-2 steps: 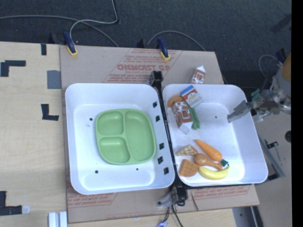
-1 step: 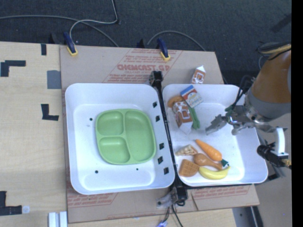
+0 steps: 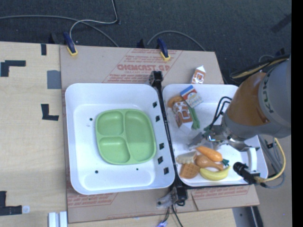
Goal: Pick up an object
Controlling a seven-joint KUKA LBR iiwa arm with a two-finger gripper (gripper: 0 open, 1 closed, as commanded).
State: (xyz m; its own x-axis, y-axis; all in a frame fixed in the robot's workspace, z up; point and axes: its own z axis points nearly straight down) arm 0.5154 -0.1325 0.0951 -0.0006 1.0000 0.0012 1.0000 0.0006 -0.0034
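**Bench inventory: arm lowered into the right-hand bin**

Item 1. The gripper [image 3: 204, 137] is seen low inside the right bin [image 3: 246, 91], at the end of the grey arm [image 3: 265, 103] with its orange band. Whether the gripper is apart, together or clamped on anything cannot be told; the metal parts are small and partly hidden under the wrist.

Item 2. Toy food is heaped just below the gripper: an orange carrot [image 3: 209, 152] nearest, a brown potato-like piece [image 3: 203, 161] touching it, a yellow banana [image 3: 214, 174] at the bin's lower wall, and a waffle-coloured piece [image 3: 188, 170] below and to the left. None of these is shown lifted; all are seen resting on the bin floor.

Item 3. Above and slightly left of the gripper, a cluster is recorded: a blue-and-white carton [image 3: 190, 95], a red-and-white packet [image 3: 181, 113] and a green pepper-like piece [image 3: 194, 121], close together.

Item 4. A small milk carton [image 3: 199, 74] is placed on the cardboard outside the bin, well above the gripper.

Item 5. Far left of the gripper, across the divider, the left bin [image 3: 80, 103] is found holding a green sectioned plate [image 3: 125, 136], lying flat.
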